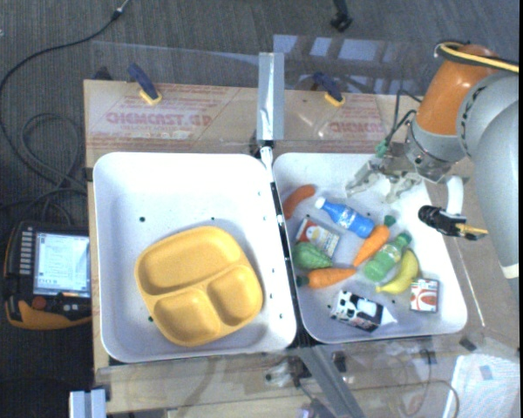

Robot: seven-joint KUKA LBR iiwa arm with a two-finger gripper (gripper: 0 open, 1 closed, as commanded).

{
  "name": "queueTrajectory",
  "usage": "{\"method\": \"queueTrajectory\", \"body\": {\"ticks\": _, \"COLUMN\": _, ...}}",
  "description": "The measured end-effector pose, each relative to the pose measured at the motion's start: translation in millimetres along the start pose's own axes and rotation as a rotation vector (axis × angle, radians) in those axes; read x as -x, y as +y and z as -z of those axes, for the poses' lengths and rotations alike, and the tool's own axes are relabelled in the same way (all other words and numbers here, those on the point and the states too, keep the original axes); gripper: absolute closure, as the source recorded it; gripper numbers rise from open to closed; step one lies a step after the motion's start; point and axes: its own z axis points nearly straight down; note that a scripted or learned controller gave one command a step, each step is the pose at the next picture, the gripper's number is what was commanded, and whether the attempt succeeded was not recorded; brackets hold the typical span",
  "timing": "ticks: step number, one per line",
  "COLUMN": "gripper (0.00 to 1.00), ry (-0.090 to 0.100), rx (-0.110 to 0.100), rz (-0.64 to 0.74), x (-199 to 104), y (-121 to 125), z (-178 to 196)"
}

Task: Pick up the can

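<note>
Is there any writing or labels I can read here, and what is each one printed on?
"CHEMCAST", roughly, in faded red print seen mirrored: on the left board behind the bins.
Similar red print on the right board: too faint to read.
Blue bottle label: too small.
Can label: blurred.
Red carton: blurred.
Black-and-white carton: no readable text.
Handheld screen at left: too small.

The left bin [122, 190] holds a yellow divided tray [199, 284] lying near its front. In the right bin [318, 168], a blue bottle [346, 219] lies tilted near the middle, with a carrot [371, 245] just beside it and another carrot [331, 277] lower down. A green bottle [387, 257] touches a banana [404, 273]. A black-and-white carton [359, 311] sits at the front. A handheld control pad [48, 273] rests on the floor to the left.
</note>
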Motion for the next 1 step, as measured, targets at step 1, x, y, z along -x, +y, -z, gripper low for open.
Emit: {"method": "queueTrajectory", "body": {"ticks": 1, "gripper": 0.0, "ry": -0.007, "rx": -0.005, "rz": 0.225, "x": 1.8, "y": -2.9, "z": 0.4}}
